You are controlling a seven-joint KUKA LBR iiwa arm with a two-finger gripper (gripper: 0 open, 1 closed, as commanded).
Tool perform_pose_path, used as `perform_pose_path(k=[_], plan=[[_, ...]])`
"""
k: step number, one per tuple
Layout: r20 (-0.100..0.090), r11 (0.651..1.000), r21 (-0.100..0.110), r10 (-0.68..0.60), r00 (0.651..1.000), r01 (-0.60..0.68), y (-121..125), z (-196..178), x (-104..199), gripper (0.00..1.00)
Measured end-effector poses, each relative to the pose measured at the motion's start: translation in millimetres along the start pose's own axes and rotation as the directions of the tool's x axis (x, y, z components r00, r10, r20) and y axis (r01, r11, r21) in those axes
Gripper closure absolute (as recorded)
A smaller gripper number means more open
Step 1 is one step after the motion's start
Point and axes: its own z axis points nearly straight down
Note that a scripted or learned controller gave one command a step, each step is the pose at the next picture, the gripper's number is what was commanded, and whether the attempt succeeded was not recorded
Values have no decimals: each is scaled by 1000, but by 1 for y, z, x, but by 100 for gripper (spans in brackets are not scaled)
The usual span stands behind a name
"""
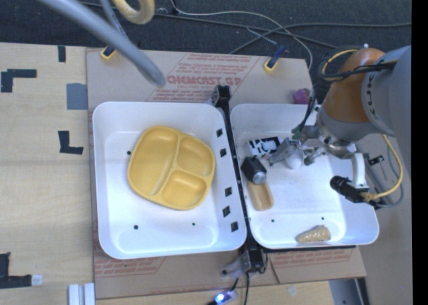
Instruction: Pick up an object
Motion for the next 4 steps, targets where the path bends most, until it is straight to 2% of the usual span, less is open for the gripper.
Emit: perform_pose_path(k=[1, 2, 4], plan=[[1, 1000, -5, -1, 1000, 1, 0, 25, 0, 0], [3, 1000, -8, -1, 1000, 1, 1, 13, 0, 100], [1, 1000, -11, -2, 1000, 2, 2, -102, 0, 100]])
